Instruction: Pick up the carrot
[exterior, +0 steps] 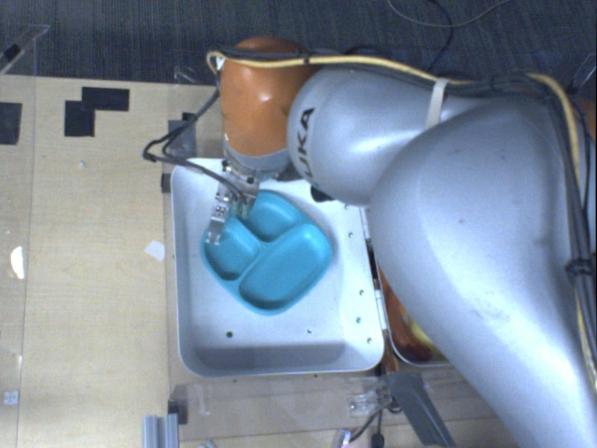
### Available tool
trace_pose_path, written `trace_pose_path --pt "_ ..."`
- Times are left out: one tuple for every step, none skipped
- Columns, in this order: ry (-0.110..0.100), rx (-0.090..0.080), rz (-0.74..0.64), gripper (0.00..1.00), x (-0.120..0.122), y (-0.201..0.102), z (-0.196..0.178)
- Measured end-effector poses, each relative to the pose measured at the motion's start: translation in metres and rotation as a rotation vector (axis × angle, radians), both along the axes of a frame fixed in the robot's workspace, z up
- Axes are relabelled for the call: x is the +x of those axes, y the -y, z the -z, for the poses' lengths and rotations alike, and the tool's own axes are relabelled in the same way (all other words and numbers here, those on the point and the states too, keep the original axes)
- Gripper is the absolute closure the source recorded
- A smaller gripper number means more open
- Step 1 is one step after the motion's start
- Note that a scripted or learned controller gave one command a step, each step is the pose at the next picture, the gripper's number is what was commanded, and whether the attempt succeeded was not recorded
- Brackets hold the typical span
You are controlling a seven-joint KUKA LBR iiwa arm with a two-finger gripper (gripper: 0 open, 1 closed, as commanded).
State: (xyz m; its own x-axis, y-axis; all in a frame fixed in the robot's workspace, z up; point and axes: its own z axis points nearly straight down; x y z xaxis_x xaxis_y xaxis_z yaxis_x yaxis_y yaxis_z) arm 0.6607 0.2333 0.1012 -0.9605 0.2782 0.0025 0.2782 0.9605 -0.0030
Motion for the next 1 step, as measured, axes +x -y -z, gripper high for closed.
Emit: trace_pose_path --pt "-0.005 0.012 0.222 0.00 -0.0005 0.0232 0.0095"
